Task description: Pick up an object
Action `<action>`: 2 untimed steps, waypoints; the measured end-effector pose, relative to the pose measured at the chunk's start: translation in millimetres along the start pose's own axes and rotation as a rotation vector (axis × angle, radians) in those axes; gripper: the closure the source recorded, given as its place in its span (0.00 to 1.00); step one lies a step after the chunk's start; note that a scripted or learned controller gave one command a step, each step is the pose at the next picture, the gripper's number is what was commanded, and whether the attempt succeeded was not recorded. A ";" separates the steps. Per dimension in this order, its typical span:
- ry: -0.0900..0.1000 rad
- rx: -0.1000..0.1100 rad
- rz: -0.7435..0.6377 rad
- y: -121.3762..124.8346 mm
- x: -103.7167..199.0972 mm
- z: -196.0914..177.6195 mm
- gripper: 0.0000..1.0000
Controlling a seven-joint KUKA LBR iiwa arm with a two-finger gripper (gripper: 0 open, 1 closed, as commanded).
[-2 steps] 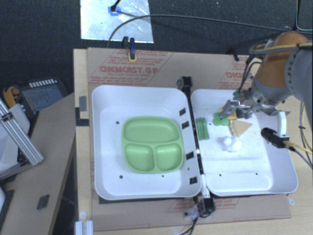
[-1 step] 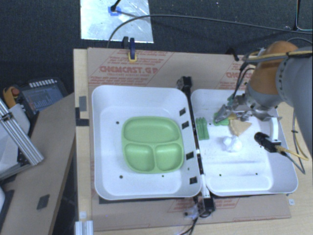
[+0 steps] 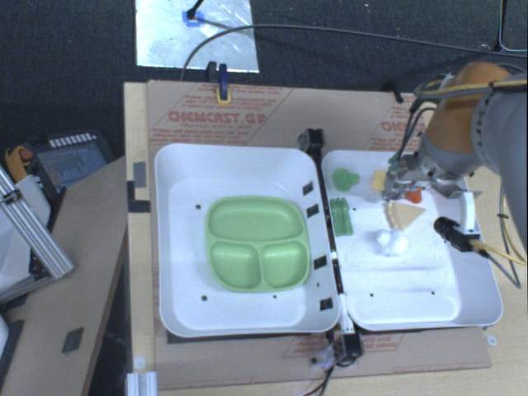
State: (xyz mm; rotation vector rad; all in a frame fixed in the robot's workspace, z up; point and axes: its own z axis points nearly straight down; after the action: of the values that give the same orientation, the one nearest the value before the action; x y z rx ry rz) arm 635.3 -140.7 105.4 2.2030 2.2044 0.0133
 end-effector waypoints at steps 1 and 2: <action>0.011 0.017 -0.004 11.1 2.2 -59.8 1.00; 0.010 0.017 -0.004 13.9 1.4 -114.2 1.00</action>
State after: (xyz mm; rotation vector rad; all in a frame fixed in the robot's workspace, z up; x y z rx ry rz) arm 646.5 -137.9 219.8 2.2120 2.2229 0.0059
